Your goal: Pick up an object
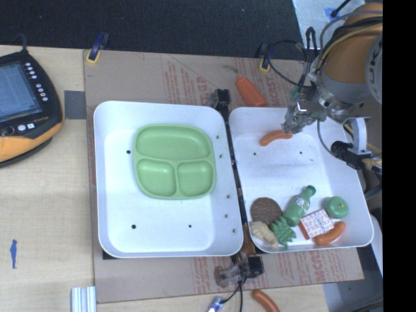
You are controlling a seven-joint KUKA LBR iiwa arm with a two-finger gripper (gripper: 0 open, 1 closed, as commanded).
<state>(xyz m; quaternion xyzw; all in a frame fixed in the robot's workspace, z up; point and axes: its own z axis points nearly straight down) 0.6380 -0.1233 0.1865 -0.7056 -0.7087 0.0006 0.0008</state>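
Observation:
An orange toy sausage [275,137] lies near the far edge of the right bin [305,168]. My gripper [294,123] hangs right over the sausage's right end, touching or nearly touching it; the grip itself is hidden from here. Along the bin's near edge sit a brown cookie [266,209], a green bottle [299,205], a green apple [336,207], a red-and-white box [316,223], another orange sausage [328,234], a green leafy toy [283,231] and a beige piece [262,231].
The left bin [117,194] holds a green divided plate [174,160]. An orange carrot [250,91] lies on the cardboard behind the right bin, and another orange piece [266,299] lies in front. A teach pendant [26,106] rests at the far left.

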